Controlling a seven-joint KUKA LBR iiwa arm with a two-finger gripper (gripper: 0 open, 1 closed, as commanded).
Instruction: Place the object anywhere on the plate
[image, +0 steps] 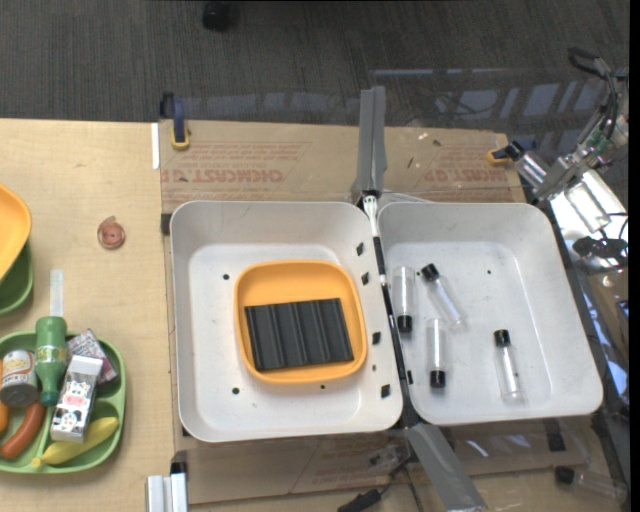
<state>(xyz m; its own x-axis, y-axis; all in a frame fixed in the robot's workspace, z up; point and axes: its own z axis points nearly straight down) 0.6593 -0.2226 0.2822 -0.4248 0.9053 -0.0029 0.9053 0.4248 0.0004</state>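
— So, what are the objects like?

— I see four clear plastic vials with black caps, lying flat in the right bin (560, 300). One vial (402, 298) lies along the bin's left wall, cap toward me. A second vial (441, 294) lies tilted just beside it, cap at the far end. A third vial (436, 352) sits nearer, cap toward me. The fourth vial (507, 366) lies apart to the right, cap away.

— And the plate?

— The yellow plate (300, 283) sits in the left bin (200, 330), a dark ribbed insert (299, 334) on it.

— The gripper?

— Hard to make out. Only metal parts of the arm (570, 175) show at the right edge, so I cannot tell how the jaws stand. The vials' clear bodies nearly vanish against the white.
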